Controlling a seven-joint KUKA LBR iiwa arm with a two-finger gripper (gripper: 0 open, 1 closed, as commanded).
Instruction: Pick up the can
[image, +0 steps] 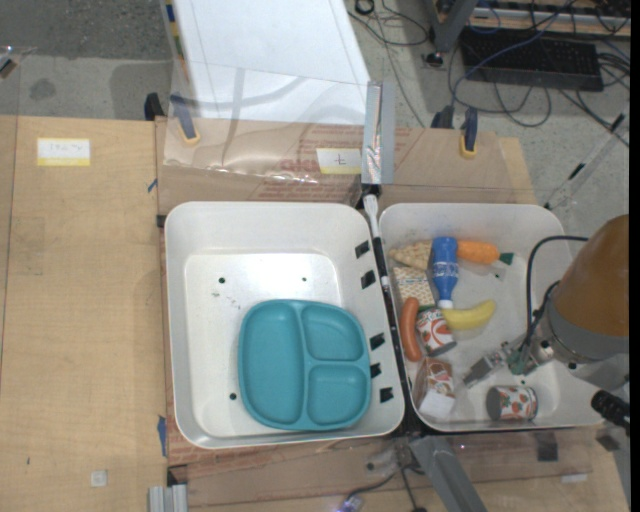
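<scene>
Two white bins sit side by side. The left bin (190, 300) holds one teal divided plate (303, 365). The right bin (530, 225) holds two cans (434, 332) (511, 402), one blue bottle (443, 270), one banana (470, 316), one carrot (478, 252) and one sausage (411, 328).

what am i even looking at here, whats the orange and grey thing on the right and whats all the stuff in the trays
This is one camera above a bench, looking down at a slant on two white bins. The orange and grey shape is a robot arm reaching in from the right. Its gripper, a two-finger claw, is low in the right bin, just above a can lying near the front. I can't tell whether the claw grips anything. That bin also holds toy food: a carrot, a banana, a sausage, a blue bottle and more cans. The left bin holds a teal divided plate.
</scene>
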